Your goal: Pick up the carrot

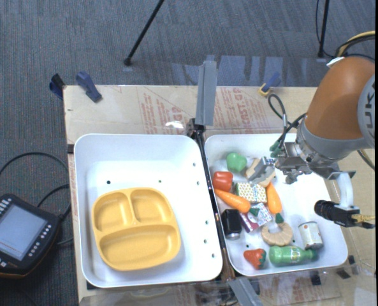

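Observation:
An orange carrot lies slanted at the left side of the right bin, between a red-orange pepper and a black can. A second, shorter orange carrot-like piece lies upright just to its right, past a patterned box. My gripper hangs low over the upper middle of the right bin, right above the patterned box and beside the top of the shorter orange piece. Nothing is visibly held in it.
The right bin also holds a green vegetable, a round cookie, a small tin, a green bottle and a red piece. A yellow divided plate lies in the left bin.

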Controlling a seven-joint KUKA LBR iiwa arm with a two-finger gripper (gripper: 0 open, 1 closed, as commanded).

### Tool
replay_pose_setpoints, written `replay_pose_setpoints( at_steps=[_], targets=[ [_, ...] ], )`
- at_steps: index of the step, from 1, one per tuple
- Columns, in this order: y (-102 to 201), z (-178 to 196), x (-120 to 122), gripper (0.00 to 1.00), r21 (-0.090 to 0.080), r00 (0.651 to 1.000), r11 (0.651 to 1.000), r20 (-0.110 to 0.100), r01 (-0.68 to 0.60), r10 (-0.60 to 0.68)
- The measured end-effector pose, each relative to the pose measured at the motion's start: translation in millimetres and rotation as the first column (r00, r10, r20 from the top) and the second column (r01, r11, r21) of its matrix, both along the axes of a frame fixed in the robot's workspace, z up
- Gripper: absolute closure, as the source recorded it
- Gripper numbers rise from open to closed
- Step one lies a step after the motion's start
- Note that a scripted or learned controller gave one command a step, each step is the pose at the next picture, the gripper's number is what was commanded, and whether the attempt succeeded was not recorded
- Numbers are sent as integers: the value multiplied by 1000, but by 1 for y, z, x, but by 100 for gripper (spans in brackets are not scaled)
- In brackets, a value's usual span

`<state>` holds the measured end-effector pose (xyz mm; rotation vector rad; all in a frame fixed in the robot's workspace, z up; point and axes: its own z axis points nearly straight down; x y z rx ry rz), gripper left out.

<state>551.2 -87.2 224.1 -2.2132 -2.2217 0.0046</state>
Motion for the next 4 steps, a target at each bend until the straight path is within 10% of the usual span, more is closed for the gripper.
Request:
replay_pose_setpoints(
  at_steps=[1, 2, 3, 4],
  targets=[
    [-66, -19, 22, 0, -1, 1000, 1000, 1, -27, 27],
    [-121, -137, 11, 0, 5, 999, 999, 2, -32, 32],
    [-124, -127, 11, 100, 5, 1000, 1000, 3, -24, 24],
    [-122, -8, 31, 100, -5, 994, 994, 15, -105, 105]
  ],
)
